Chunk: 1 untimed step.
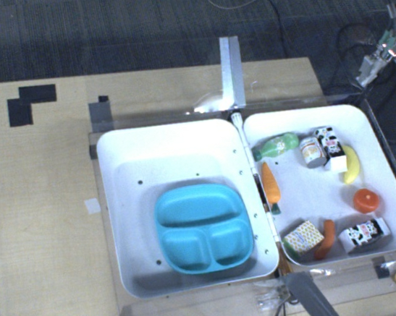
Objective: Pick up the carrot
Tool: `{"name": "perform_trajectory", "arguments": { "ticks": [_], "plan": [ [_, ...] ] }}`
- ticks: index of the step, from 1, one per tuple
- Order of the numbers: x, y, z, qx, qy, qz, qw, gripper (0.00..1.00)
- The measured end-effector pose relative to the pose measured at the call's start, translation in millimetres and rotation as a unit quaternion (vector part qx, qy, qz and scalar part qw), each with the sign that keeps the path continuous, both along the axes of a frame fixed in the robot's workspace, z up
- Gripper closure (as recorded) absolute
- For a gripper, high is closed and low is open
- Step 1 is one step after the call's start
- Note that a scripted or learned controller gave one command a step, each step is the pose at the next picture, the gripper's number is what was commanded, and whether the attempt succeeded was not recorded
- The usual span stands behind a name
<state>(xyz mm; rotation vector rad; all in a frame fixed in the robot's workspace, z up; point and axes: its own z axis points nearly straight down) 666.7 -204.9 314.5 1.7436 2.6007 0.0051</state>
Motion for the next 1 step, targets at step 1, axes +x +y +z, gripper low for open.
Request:
{"name": "perform_trajectory", "arguments": {
  "ticks": [1],
  "plan": [
    [2.5, 29.5, 6.4, 0.0, 0.001, 0.056, 0.9984, 1.0]
  ]
}}
